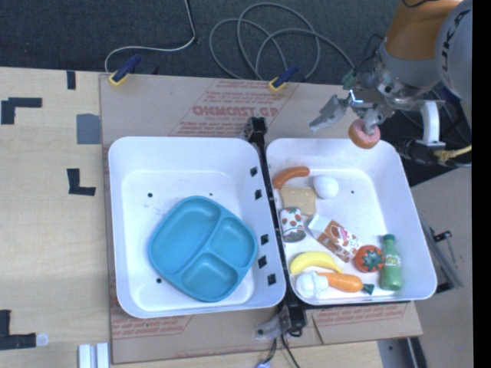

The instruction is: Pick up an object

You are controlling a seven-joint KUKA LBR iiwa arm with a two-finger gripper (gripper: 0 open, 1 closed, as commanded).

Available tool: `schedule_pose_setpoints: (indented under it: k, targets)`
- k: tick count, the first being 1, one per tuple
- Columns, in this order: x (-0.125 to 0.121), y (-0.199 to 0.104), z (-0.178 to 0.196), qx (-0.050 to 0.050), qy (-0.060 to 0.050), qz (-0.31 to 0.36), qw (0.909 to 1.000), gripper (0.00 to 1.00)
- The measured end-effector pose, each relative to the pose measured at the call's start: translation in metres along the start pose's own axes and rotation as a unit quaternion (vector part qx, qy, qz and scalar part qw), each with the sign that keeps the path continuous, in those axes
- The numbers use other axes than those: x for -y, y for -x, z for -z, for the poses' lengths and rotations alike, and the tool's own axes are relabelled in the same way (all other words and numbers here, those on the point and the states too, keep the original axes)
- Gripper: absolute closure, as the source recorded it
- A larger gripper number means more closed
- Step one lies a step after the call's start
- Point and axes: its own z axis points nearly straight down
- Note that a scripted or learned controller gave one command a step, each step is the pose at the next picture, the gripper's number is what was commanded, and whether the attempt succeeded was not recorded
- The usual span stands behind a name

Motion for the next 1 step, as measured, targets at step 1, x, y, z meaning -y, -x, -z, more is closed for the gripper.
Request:
schedule_pose_setpoints:
  k: [1]
  targets:
    - [0.0742, -0.0192, -0.0913, -0.001, -0.007, -0.001, 1.0000, 0.00]
